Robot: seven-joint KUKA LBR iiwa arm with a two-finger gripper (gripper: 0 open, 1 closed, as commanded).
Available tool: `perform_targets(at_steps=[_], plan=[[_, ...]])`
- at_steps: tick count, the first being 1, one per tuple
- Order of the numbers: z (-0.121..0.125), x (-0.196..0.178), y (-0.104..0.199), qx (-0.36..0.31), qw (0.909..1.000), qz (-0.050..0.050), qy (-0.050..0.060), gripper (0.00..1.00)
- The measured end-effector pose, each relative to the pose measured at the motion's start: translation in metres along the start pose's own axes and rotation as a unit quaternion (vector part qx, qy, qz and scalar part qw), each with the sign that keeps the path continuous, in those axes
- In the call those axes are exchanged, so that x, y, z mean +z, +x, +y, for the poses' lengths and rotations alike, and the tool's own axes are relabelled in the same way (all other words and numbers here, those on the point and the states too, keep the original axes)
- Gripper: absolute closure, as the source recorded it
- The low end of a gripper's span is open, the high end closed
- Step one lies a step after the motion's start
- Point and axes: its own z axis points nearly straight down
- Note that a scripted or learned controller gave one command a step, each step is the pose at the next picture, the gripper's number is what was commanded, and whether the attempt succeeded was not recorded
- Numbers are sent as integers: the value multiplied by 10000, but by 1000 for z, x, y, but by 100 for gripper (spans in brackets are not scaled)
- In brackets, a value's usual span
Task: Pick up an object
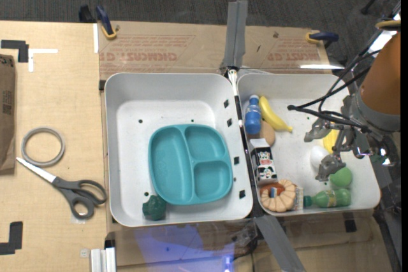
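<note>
The counter (57,73) stretches wide, carrying 2 white bins side by side. In the left bin (127,99) sits a teal divided plate (190,164), with a dark green lump (153,207) at its 7 o'clock corner. The arm (382,86) comes in from 3 o'clock over the right bin (299,83), and the hand (326,151) hangs above the bin's 3 o'clock side with its fingers spread, nothing between them. Just beside it at 5 o'clock lies a green pear-shaped object (341,177); a green bottle (328,199) rests along the 6 o'clock wall. A banana (274,114) lies at 11 o'clock, a blue bottle (253,116) against the divider, and a ringed pastry toy (280,195) at 7 o'clock. Out on the counter at 9 o'clock: scissors (67,188) and a tape roll (43,146).
</note>
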Motion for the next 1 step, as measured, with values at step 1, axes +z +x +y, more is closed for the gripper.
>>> perform_targets(at_steps=[1], plan=[[24, 110, -41, 639, 9980, 1, 0, 0]])
